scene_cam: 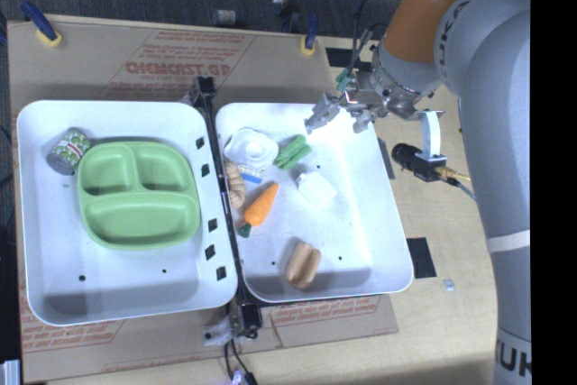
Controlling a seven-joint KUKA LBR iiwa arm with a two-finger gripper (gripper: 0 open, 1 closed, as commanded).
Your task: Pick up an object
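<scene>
The gripper (342, 115) hangs over the far right corner of the right bin (383, 234), its two grey fingers (320, 116) spread apart with nothing between them. Taking that right bin as the landmark, all the loose pieces lie inside it: an orange carrot (260, 204) sits near its middle left, tilted with its thin end toward the dividing wall; a green pod-shaped piece (291, 151) lies toward its far side, nearest the gripper but apart from it; a small white bottle-like item (315, 187) rests close to its centre, just beside the green piece; a white crumpled cup or lid (250, 148) sits in its far left corner, though the glare makes its shape hard to read; a pale ridged item (235, 182) lies against its left wall just below that; and a tan bread-roll shape (303, 263) lies near its front edge. To the left of the right bin, touching it along the black clips, is the left bin (36, 275), which holds a green divided plate (139, 194) and a small tin can (68, 150) lying beside the plate's far left corner. The arm (478, 50), grey with an orange band, reaches in from beyond the right bin's far right side.
</scene>
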